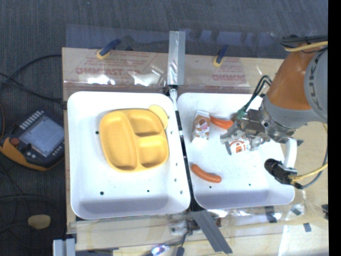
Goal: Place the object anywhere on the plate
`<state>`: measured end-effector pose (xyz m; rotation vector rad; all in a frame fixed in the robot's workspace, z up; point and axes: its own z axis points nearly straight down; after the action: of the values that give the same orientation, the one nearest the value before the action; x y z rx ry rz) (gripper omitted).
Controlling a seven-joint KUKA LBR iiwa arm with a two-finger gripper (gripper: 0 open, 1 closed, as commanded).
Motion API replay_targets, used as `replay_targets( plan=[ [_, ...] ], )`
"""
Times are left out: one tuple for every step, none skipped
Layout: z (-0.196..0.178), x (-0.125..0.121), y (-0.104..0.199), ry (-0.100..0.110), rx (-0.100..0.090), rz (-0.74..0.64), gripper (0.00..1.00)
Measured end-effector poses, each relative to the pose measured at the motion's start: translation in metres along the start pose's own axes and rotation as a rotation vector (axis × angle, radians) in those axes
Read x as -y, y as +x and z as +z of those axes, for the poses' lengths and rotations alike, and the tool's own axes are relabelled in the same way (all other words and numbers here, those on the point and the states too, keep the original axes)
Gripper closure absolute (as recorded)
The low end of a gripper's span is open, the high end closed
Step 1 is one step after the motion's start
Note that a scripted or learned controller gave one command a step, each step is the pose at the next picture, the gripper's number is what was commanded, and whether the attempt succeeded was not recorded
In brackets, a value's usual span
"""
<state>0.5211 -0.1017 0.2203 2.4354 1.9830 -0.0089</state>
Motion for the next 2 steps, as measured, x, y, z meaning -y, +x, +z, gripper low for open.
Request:
replay_targets(
  plan=[
    [0.038, -0.038, 0.074, 0.002, -0.003, 0.074, 1.0],
    [0.034, -0.073, 0.127, -0.007, 0.008, 0.045, 1.0]
  ],
)
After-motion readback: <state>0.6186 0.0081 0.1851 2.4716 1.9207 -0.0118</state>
